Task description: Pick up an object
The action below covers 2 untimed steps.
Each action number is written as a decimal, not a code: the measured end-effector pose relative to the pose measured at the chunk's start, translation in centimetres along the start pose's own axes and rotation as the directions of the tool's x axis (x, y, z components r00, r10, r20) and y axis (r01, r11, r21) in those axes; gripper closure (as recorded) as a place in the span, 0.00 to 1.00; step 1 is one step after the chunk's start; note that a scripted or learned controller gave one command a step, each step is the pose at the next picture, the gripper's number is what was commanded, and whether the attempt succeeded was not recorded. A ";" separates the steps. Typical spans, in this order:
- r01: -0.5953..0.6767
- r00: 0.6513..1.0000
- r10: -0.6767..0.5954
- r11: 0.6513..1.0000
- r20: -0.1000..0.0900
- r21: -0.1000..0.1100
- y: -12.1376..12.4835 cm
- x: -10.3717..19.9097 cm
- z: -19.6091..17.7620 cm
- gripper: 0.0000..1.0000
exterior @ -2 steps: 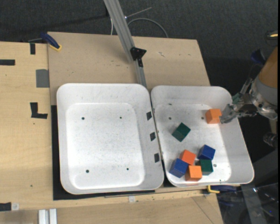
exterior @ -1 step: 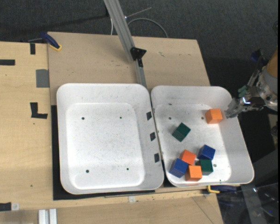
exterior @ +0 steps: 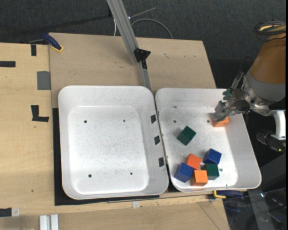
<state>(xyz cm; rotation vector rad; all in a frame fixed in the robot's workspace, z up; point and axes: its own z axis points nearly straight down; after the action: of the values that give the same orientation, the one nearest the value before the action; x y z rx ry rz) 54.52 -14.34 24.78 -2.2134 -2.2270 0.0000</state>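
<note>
My gripper (exterior: 223,111) hangs over the far right part of the right bin (exterior: 240,150). An orange block (exterior: 221,121) lies directly under its tip, partly covered by it, and contact between the two is unclear. A dark green block (exterior: 186,135) sits alone in the middle of the bin. Near the front lies a cluster: an orange block (exterior: 194,161), a blue block (exterior: 212,155), a small green block (exterior: 212,170), another blue block (exterior: 184,172) and another orange block (exterior: 199,177).
The left bin (exterior: 108,140) adjoins the right one along a shared raised rim. A grey metal pole (exterior: 127,25) slants down from the top to the bins' back edge. The arm's orange band (exterior: 271,63) stands at the right.
</note>
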 end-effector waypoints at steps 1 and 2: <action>0.000 1.000 0.000 1.000 0.000 0.000 -0.1 4.8 -0.3 1.00; 0.001 1.000 -0.001 1.000 0.000 0.001 0.3 10.3 1.2 1.00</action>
<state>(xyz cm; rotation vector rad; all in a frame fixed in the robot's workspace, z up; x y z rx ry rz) 54.75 -4.05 23.63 -2.2119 -2.2267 0.0011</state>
